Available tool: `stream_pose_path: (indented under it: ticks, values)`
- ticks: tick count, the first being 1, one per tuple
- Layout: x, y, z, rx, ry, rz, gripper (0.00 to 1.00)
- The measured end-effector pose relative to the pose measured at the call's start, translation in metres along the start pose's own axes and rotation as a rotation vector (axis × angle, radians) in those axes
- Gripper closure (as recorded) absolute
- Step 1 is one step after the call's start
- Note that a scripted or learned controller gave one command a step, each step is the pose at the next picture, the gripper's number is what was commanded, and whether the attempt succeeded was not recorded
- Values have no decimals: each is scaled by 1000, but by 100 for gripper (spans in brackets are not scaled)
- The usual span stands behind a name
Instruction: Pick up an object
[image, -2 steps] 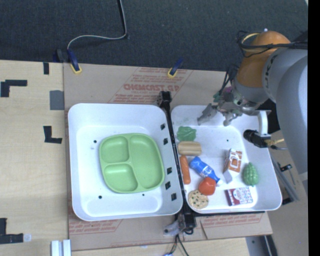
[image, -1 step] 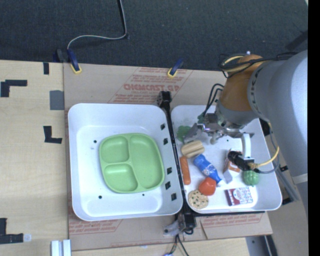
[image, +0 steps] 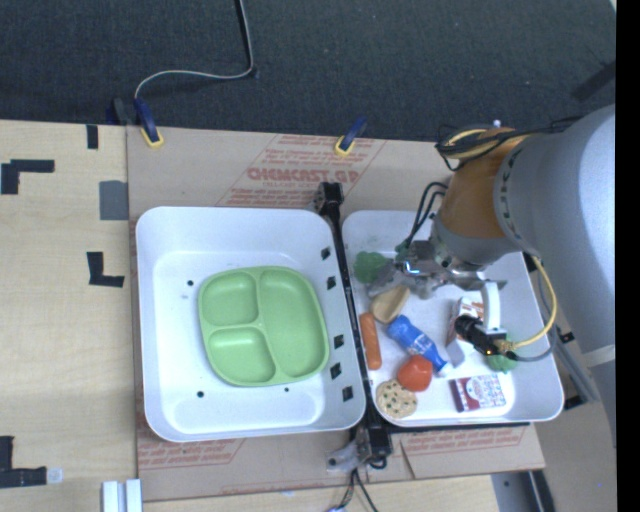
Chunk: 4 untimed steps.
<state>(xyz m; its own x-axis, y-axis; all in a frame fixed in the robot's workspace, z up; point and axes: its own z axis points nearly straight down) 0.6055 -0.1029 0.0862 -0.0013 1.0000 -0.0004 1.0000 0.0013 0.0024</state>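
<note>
A bulky grey arm (image: 575, 215) with an orange band (image: 475, 200) above the wrist; black and yellow cables loop beside the band, over dark metal claw (image: 440, 275) hardware.

bins (image: 160, 300) – smooth glossy white plastic | tray (image: 264, 325) – matt green plastic | bench (image: 60, 300) – pale wood

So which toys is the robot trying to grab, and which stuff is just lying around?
For the job (any could be picked):
blue bottle
carrot
tomato
cookie
green toy
small box
right bin

Just lying about:
green divided plate
left bin
yellow clamps
</note>
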Motion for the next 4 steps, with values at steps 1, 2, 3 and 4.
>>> stream_pose_path:
  ticks: [1, 2, 3, 4]
  values:
    - [6, -22, 0, -3, -2, 1, 0]
    - [4, -2, 0, 0, 0, 1, 0]
    - [8, 2, 0, 0, -1, 1, 0]
    - [6, -11, 0, -2, -2, 0, 0]
